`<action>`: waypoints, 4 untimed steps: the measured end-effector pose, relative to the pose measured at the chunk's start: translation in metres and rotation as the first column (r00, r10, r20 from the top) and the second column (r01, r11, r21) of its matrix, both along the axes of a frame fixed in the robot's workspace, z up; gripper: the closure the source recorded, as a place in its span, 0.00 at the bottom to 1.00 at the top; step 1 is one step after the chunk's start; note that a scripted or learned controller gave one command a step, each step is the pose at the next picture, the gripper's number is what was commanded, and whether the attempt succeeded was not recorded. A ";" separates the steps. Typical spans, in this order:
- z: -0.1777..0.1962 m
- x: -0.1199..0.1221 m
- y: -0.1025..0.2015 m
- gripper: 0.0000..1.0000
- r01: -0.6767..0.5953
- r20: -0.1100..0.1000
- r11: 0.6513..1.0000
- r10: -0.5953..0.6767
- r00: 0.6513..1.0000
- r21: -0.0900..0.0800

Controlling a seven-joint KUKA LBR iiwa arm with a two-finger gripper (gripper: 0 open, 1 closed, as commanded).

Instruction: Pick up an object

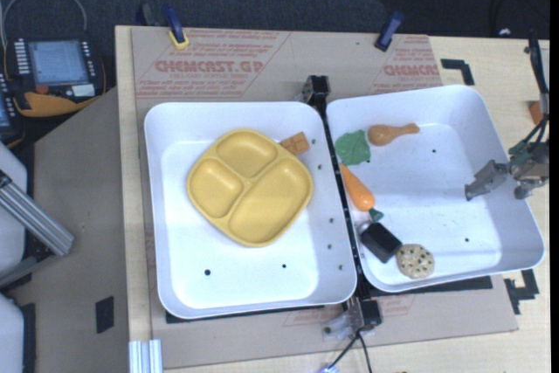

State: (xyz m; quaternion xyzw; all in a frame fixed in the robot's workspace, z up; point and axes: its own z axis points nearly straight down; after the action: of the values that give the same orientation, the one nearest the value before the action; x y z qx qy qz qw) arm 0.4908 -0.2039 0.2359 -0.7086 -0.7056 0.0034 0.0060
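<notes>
Camera view: gripper (509,173) at right bin's (454,113) right rim, fingers apart, gripping nothing; carrot (357,189), drumstick (391,134), cookie (414,260) lying in right bin. Yellow divided plate (250,186) in left bin (175,258).

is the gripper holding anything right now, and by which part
Nothing is held. The gripper sits over bare floor at the right side of the right bin, apart from the carrot, cookie and the other items.

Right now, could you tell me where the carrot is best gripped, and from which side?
Probably at the orange mid-body of the carrot, coming from above with the jaws across its narrow width. It lies flat and slanted beside the bin wall, with a black block near its lower end, so the middle looks freest.
</notes>
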 end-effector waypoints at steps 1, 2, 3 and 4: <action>0.006 0.003 0.001 0.00 -0.004 0.013 1.000 0.004 1.000 -0.004; -0.057 0.005 0.000 0.00 -0.004 0.007 1.000 0.004 1.000 -0.001; -0.116 0.009 0.008 0.00 -0.005 0.007 1.000 0.005 1.000 0.000; -0.147 0.011 0.006 0.00 -0.002 0.014 1.000 0.002 1.000 -0.004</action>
State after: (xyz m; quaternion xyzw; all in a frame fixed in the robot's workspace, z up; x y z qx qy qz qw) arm 0.5013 -0.1979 0.0889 -0.7081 -0.7061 0.0001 -0.0003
